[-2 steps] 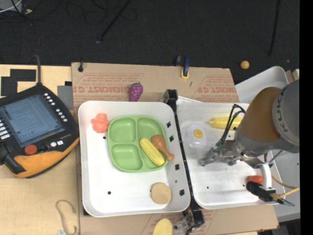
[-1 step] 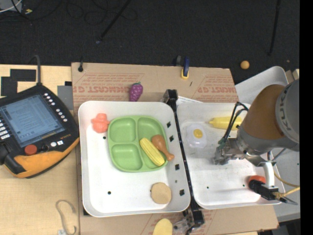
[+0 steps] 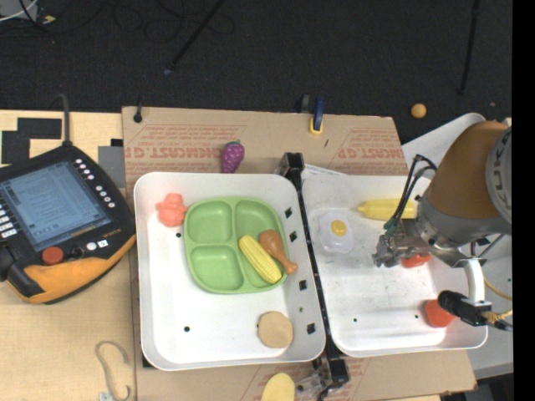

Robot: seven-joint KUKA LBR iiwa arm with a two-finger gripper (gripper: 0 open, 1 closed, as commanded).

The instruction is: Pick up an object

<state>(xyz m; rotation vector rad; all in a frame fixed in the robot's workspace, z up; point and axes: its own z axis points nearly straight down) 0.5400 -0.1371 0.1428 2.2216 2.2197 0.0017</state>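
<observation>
Tool sits low in the right bin, at about three o'clock from that bin's middle, and I cannot tell how it is set, because the dark wrist and cables hide its working end. A small red object lies touching or just beside the tool at its four o'clock side; whether it is actually gripped cannot be read here. Other candidates lie in the same bin: a fried egg at nine o'clock from the tool, a yellow banana-like piece at twelve o'clock, and an orange-red piece near the rim at five o'clock. The left bin holds a green divided plate with a corn cob and a drumstick, plus a pink piece and a tan cookie. By my reading, the step in hand is the descent or closing on the red object. The next move calls for a firm closure, then a straight lift to check that something comes up.
</observation>
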